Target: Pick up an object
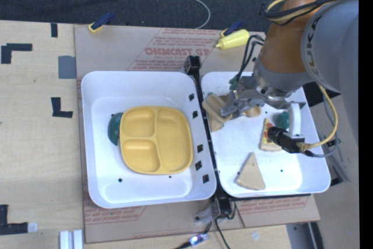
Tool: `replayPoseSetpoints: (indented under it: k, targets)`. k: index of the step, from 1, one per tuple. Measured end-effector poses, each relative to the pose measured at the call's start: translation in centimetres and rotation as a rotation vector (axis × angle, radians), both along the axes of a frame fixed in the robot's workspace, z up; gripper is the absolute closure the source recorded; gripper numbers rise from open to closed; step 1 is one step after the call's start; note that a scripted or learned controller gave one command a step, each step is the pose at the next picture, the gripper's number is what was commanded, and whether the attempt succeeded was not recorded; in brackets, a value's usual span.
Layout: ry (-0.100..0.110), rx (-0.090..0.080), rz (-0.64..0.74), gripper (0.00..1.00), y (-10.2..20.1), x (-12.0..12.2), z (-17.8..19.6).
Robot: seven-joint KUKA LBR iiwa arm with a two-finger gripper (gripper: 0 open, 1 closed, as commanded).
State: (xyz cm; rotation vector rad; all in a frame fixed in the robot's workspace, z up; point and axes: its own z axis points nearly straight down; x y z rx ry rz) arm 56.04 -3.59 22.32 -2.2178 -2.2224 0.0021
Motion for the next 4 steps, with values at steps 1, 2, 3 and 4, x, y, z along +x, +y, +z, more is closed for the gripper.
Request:
replayPoseSetpoints:
  k: [1,2,3,4]
  targets:
    - [0.000,0.000,0.000,1.00,-0.2,0.3,0.8]
    - [0.000,-0.001,-0.001,1.00,0.6,0.6,0.3]
    - [0.000,-0.002,-0.002,1.00,-0.8,1.4,-0.7]
    - [0.000,0.000,0.000,1.00,0.4,1.7,0.6]
